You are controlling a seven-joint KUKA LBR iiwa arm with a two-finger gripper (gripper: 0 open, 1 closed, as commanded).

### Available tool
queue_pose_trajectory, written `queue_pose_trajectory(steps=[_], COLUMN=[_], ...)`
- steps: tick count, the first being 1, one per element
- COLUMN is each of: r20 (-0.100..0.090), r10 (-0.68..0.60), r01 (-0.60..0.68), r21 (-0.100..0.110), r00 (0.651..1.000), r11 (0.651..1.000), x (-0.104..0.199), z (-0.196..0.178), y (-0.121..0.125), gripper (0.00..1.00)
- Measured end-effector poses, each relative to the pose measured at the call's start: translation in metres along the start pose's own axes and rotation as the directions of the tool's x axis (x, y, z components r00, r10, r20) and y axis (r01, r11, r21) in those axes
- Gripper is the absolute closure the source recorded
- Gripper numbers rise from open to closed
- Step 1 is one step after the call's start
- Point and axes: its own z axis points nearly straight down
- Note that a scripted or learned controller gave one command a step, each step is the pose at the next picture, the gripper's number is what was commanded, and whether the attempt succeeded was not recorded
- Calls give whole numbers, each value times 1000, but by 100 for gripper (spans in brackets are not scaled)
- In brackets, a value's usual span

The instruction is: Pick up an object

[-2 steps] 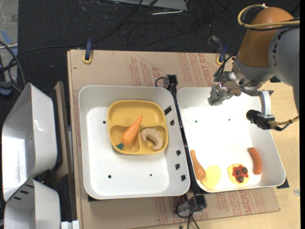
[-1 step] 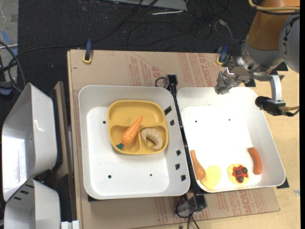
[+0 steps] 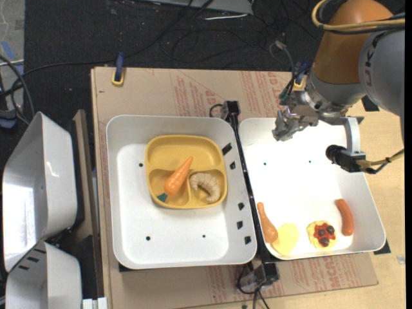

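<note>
Nearest the viewer, along the front edge of the right bin (image 3: 309, 166), lies a row of small toy foods: an orange drumstick-shaped piece (image 3: 266, 222) by the front-left corner, a pale yellow disc (image 3: 287, 237) touching its lower end, a little pizza-like round with dark and red toppings (image 3: 322, 234) just beside that, and an orange sausage (image 3: 346, 216) toward the right wall. Any of these could be my pick; none is lifted. In the left bin (image 3: 129, 237), further back, sits a yellow divided plate (image 3: 161, 153) holding a carrot (image 3: 178, 176) laid at a slant across its divider and a pale shrimp (image 3: 206, 187) curled in the right-hand compartment. Farther still, over the back-left part of the right bin, hangs my gripper (image 3: 284, 131) — nothing sits beneath it but bare white floor, well apart from every toy. I cannot tell how its jaws stand; the tip is small and dark against the bin. I judge the risks as these: closing where I hover would catch only air; the disc looks thin and flat, so it may slip under me; the drumstick lies near the bin wall, which could block one side of my grasp — and the disc touching it could be dragged along.
</note>
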Motion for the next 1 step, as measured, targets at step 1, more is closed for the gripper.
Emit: queue_pose_trajectory(steps=[1], r20=[0], r10=[-1], r01=[1], r21=[0], r00=[1000], r11=[1000], x=[48], z=[-1], y=[-16], gripper=[100])
